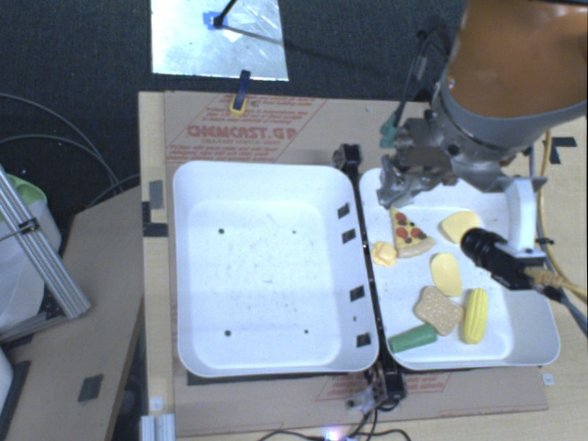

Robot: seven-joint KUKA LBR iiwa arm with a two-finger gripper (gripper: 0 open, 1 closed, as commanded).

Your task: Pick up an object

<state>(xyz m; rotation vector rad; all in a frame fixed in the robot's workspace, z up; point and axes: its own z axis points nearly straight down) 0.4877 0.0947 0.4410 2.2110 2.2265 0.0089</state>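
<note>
Orange-banded arm (pixel 524 53) overhead; pincer (pixel 397 189) above pizza slice (pixel 410 231), grip state unclear.

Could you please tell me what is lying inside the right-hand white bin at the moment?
The right bin holds a pizza slice, three yellow pieces, a cracker, a corn cob and a green piece. The arm covers its far corner, so anything there is hidden.

Red block letters printed on the brown cardboard sheet (pixel 276 122) that lies under the two white bins read roughly "CHEMCAST GP"; the last letters are blurred. Smaller red lines above and beside that word are too small to read. More red print on the same cardboard below the bins, near the front edge, cannot be made out.
</note>
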